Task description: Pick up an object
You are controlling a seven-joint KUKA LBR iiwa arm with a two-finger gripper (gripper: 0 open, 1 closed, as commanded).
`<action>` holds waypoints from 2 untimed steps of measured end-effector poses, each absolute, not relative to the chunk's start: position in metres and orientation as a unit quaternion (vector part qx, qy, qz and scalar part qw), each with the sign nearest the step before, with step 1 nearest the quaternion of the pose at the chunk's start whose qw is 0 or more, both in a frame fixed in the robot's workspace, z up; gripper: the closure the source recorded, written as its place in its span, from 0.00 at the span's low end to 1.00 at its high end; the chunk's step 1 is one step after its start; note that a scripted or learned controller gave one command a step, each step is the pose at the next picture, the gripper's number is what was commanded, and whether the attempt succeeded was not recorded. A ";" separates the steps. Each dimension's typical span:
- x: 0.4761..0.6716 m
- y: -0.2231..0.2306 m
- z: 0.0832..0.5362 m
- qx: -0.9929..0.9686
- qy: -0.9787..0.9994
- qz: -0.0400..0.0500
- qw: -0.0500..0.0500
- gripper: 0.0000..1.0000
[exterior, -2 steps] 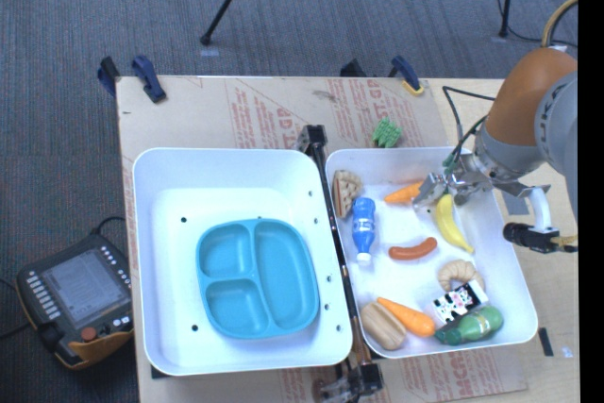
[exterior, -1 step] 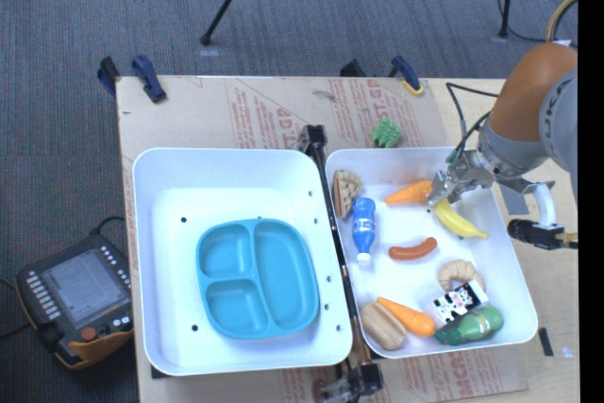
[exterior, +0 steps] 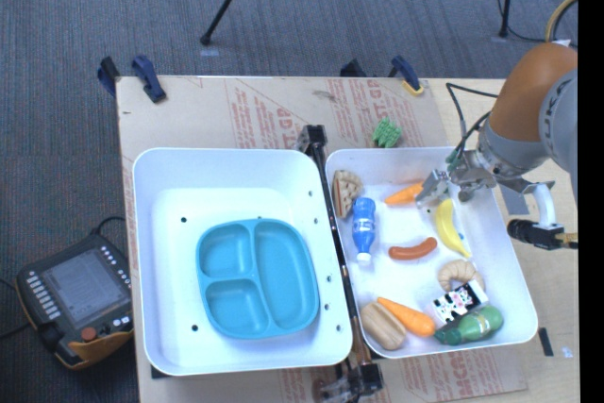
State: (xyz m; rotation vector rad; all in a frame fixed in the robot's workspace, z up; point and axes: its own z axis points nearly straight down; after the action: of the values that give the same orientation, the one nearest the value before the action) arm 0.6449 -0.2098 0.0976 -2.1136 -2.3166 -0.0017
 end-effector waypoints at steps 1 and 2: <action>0.593 -0.186 0.088 -0.459 -0.888 0.000 0.001 0.00; 0.598 -0.137 0.088 -0.374 -0.927 0.000 0.001 0.00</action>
State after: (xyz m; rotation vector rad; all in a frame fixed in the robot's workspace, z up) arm 0.5984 -0.1371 0.0878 -1.1755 -2.9116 -0.0013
